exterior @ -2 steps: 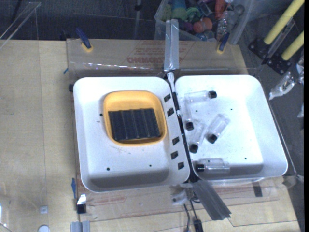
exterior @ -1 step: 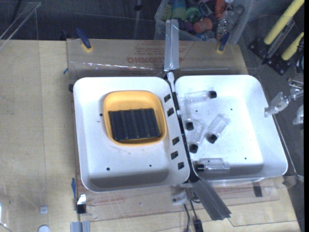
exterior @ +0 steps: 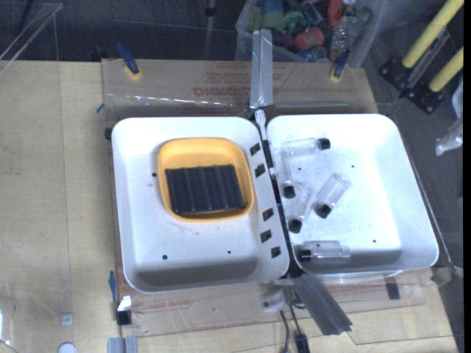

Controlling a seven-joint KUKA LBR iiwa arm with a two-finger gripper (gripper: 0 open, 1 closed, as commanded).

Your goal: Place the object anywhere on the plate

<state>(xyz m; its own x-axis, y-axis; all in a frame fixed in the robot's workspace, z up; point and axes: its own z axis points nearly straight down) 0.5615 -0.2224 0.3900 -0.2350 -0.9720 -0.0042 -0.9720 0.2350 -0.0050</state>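
A yellow-orange plate point(exterior: 168, 160) with rounded corners sits in the left white bin point(exterior: 136, 241). A black ribbed rectangular slab point(exterior: 204, 188) lies flat on the plate and covers most of its floor. In the right white bin point(exterior: 383, 197) lie three clear plastic vials with black caps: one near the back point(exterior: 305, 147), one in the middle point(exterior: 330, 195), one at the front edge point(exterior: 321, 252). Two small black caps point(exterior: 288, 190) point(exterior: 295, 225) rest close to the divider.
A raised divider with black marks point(exterior: 265, 197) separates the two bins. Behind them stand a clear box of colourful toys point(exterior: 309, 9) and a metal post point(exterior: 261, 65). Yellow foam tubes point(exterior: 441, 28) lean at the back right.
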